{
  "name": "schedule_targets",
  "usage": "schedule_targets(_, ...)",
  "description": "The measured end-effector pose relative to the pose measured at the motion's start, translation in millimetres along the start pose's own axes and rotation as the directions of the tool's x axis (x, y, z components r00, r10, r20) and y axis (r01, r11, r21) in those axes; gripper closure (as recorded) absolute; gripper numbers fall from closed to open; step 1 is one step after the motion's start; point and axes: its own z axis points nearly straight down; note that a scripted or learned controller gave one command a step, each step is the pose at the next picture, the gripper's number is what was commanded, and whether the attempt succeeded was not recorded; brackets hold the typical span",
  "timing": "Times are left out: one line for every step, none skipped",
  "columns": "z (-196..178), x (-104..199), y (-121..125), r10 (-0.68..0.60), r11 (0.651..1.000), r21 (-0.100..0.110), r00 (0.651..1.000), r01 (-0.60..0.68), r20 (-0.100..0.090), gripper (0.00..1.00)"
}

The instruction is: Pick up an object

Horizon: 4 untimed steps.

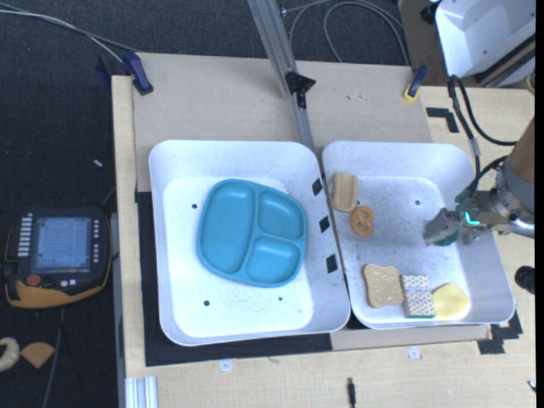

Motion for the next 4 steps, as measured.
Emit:
schedule_targets(-0.3,0.0,0.3,0.000,1.000,-0.001,1.000,0.000,0.000,0.00)
schedule_targets(62.9,3.2,-1.4,0.000,1.000,0.006,1.000,0.000,-0.002,0.00)
schedule_targets(106.2,7.7,-0.7,0.000,1.000,0.005,1.000,0.000,-0.002,0.00)
schedule_targets(140.3,8.6,1.3,0.000,1.000,-0.002,1.000,0.000,-0.004,0.00)
